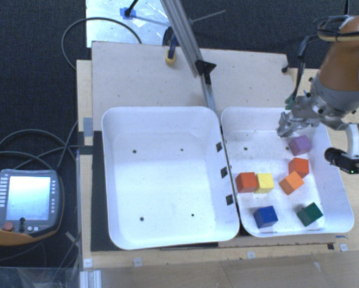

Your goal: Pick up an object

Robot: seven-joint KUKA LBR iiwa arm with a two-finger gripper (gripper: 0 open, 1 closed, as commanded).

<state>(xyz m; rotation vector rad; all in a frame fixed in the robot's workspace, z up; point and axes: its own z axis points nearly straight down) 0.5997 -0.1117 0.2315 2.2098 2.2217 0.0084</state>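
The right bin point(246, 141) holds several coloured blocks. A purple block point(299, 144) lies near its far right corner, with a red-orange block point(299, 166) and an orange block point(291, 183) just in front of it. Mid-bin, a red-orange block point(246, 181) touches a yellow block point(265, 182). A blue block point(265, 216) and a green block point(310, 213) sit by the front wall. My gripper point(290, 125) hangs low over the bin's far right part, just behind and left of the purple block. Nothing shows in its grasp.
The left bin point(161, 173) adjoins the right one along a shared middle wall. A slanted metal pole point(182, 23) runs from the top down to the bins' junction. A teach pendant point(24, 206) with cables lies off the bench at the left.
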